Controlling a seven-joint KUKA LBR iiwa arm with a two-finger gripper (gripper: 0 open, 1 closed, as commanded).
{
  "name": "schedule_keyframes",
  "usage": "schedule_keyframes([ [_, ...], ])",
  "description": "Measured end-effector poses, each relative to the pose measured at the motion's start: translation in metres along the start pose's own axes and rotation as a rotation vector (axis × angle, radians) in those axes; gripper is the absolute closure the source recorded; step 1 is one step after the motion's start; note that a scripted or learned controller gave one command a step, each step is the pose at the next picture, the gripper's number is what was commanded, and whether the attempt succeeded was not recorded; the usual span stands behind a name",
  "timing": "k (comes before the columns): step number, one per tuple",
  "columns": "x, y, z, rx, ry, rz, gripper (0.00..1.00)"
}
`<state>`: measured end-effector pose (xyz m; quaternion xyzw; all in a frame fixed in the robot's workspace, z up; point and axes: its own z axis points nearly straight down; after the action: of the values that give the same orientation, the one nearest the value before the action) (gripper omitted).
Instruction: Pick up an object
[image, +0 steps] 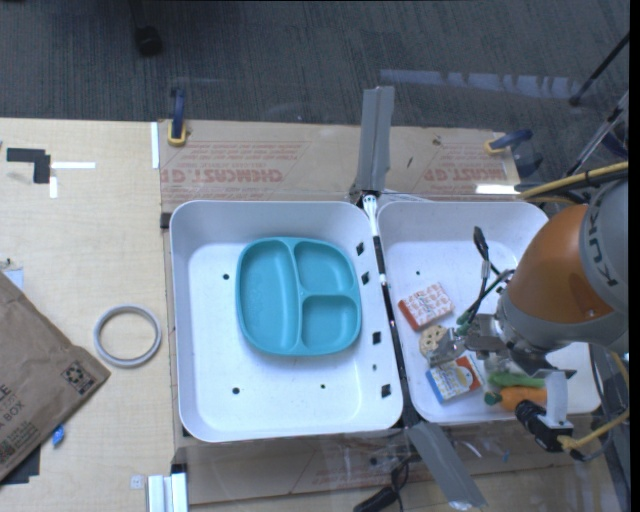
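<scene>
Bins are sitting side by side on the surface (80, 240), seen from above. I am reaching in from the right, my grey arm (560, 290) with its orange band hanging over the right bin (440, 220). My hand (455, 342) is hovering low among a small cluster of objects there, and I cannot tell whether it is open or closed. A red and white packet (424, 305) is lying just left of my wrist. A round cookie-like piece (432, 340) is sitting beside my hand, with a blue and orange packet (452, 380) just below it. Green and orange pieces (520, 392) are lying near the bin's lower right corner. The left bin (200, 330) is holding a teal divided plate (298, 296). A grey ring (127, 334) is resting on the surface, left of the bins.
</scene>
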<state>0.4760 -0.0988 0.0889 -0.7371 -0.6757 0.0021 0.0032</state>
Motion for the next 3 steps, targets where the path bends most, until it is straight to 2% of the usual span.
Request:
schedule_keyframes([
  [1,-0.0007,0.0005,-0.0075,0.001,-0.001,0.003,1.0],
  [2,-0.0008,-0.0002,-0.0072,0.003,0.0,0.003,0.0],
  [3,0.0059,0.0035,-0.0005,-0.002,-0.001,0.13,0.0],
])
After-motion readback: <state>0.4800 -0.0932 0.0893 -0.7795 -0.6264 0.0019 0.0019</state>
